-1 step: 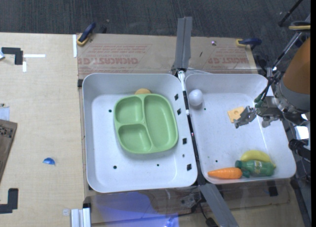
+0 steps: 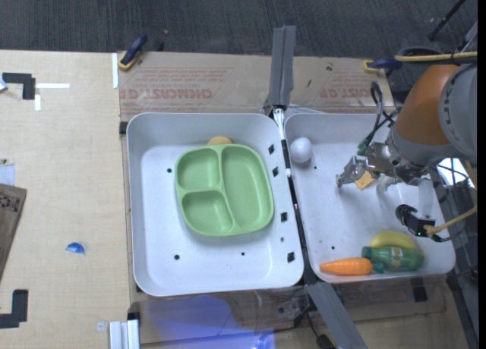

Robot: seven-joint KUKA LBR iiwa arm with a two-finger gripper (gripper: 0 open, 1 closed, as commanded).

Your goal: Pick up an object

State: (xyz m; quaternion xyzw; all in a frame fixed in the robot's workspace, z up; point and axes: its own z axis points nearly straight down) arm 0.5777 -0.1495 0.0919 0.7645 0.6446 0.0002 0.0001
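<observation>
The arm's gripper [image 2: 358, 176] hangs low in the right bin [image 2: 334, 218], its fingers closed around a small tan piece [image 2: 366, 180]. A white ball [image 2: 301, 149] sits by the bin's far left corner. Along the near edge lie a carrot [image 2: 346, 266], a green bottle [image 2: 395, 258] and a banana [image 2: 393, 239]. The left bin [image 2: 152, 249] holds a green divided plate [image 2: 225, 188].

The grey arm comes in from the right side of the view, its orange band high near the right edge. From the wrist the hand [image 2: 357, 175] points leftward and down, hanging low. A small tan piece shows at its metal fingertips.
</observation>
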